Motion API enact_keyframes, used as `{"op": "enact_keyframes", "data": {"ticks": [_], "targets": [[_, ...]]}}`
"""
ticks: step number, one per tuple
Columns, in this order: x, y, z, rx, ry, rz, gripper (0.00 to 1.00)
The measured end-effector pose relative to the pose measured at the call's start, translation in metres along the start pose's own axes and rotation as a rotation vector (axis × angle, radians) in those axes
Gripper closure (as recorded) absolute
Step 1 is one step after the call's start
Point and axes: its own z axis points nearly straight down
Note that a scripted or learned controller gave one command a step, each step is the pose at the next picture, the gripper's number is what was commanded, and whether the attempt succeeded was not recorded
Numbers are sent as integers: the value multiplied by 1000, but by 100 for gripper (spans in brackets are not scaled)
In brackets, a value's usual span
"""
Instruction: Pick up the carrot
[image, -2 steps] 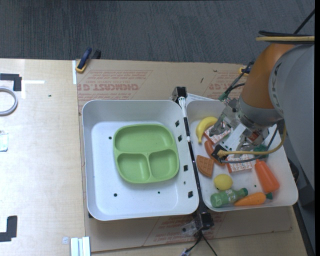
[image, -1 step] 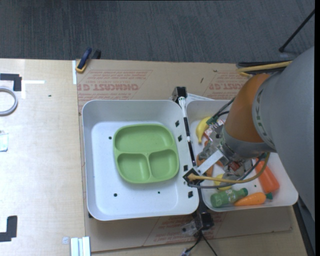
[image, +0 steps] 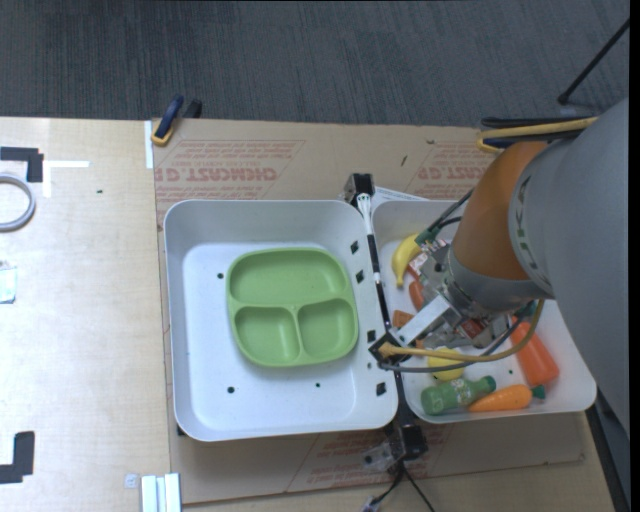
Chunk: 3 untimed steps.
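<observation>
Wooden bench (image: 80, 300), cardboard sheet (image: 260, 165) under two white bins. Gripper (image: 452, 318) down inside right bin (image: 578, 388), buried under wrist, so can't tell if spread or closed. Carrot (image: 500, 399) lies flat at near edge of that bin, apart from gripper, touching green bottle (image: 455, 394). Banana (image: 403, 258) at far-left side. Left bin (image: 200, 215) holds green divided plate (image: 292, 305).

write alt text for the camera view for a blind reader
The grey and orange arm reaches down into the right bin, which holds a carrot, a green bottle and a banana. The left bin holds a green divided plate.
</observation>
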Motion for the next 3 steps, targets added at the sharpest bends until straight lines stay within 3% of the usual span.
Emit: {"op": "enact_keyframes", "data": {"ticks": [1,2,3], "targets": [[34,32,-109,-3,2,233,100],[25,107,-57,-1,0,198,100],[26,43,4,0,0,86,100]]}}
